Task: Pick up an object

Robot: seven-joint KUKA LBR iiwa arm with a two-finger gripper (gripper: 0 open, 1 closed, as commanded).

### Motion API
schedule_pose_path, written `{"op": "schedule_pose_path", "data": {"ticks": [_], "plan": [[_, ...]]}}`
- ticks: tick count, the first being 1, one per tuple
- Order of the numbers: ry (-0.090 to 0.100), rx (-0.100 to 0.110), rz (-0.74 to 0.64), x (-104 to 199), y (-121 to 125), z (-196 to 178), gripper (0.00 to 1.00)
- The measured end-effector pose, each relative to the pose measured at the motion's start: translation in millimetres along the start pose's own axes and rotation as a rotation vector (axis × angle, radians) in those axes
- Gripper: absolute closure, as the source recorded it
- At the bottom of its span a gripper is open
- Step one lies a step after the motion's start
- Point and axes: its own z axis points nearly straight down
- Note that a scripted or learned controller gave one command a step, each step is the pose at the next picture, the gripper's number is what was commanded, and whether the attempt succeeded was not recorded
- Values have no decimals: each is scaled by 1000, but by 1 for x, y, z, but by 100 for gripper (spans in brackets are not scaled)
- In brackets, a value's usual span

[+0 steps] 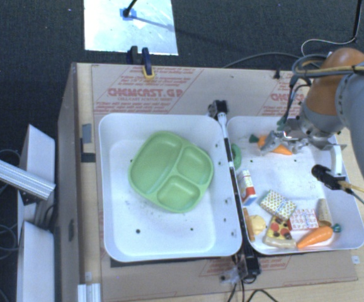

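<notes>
Slanted view from above. Brown board-covered bench (169, 87), carrying two shallow white bins that touch along one shared edge. In left bin (116, 231): a single pale green divided plate (171, 170), three compartments, flat near the middle, well apart from every small item. Grey arm (358, 106) with orange band; reaches in from the right over the far right corner of right bin (295, 172). Gripper (281, 138) low at the far end of that bin, near the back wall; spread or pressed together, cannot tell from this angle. Near end of the same bin crowded: orange carrot (315, 236) against the near wall, pizza-slice toy (279, 229) to its left, red-patterned box (303, 219) between and just behind them, checkered packets (272, 201) touching each other further back, beige piece (324, 211) towards the right wall, yellow piece (251, 222) by the dividing wall. White-and-red carton (248, 186) along that wall, round green piece (235, 156) against it beyond. Stretch of plain bin floor between this cluster and the gripper. Close on the gripper's left, a dark green piece (253, 138), the only neighbour on that side. At the gripper's tip, touching or just beside it, a small orange piece (283, 150), the object closest to it; gripped or merely lying there, cannot tell.
</notes>
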Motion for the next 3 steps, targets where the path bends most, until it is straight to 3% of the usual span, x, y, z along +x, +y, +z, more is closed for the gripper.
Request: {"op": "schedule_pose_path", "data": {"ticks": [1,2,3], "plan": [[-3,-1,-5,-1,1,-13,100],[-2,0,-6,0,1,-13,0],[6,29,-1,-35,16,5,0]]}}
